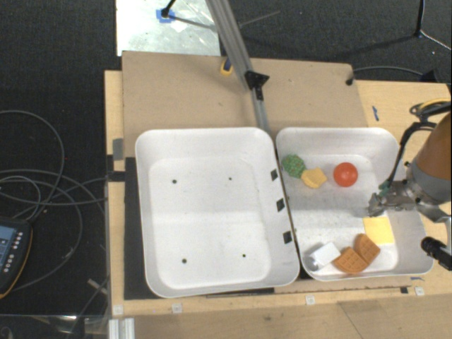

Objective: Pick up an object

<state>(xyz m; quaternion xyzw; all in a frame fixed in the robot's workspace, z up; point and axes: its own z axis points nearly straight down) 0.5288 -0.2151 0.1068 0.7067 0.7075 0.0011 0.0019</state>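
Bench seen from above at a slant, described left to right. At far 9 o'clock, dark floor with loose cables (pixel 42 189) and a control pendant (pixel 10 249). Next, left white bin (pixel 141 147), with small dark dots on its floor. From 12 o'clock, a grey pole (pixel 233 34) slanting down toward the seam between the bins.

Right white bin (pixel 385 136), holding every candidate for the pick. At its 10 o'clock, a green lumpy piece (pixel 293 165), with a yellow piece (pixel 314 179) just beside it. Toward 12 o'clock, a red ball (pixel 345 174), apart from its neighbours. At 6 o'clock, a small white item (pixel 323 254) touching a brown waffle-like pair (pixel 357 255). At 4 o'clock, a pale yellow block (pixel 379 229), touching the brown pair's upper corner.

Reaching in from 3 o'clock, grey arm (pixel 431 168) with gripper (pixel 376 205) low in the bin, just above the yellow block's 12 o'clock edge and below the red ball. Spread or pressed together: impossible to tell at this size. Nothing visibly held.

Judged stage: approach, before any grasp. Nearest target likely the yellow block. For a clean pick: centre over the block, not its edge; descend straight; keep clear of the brown pair and the bin wall at 3 o'clock; close only once astride; lift slowly, since a flat block may slip.
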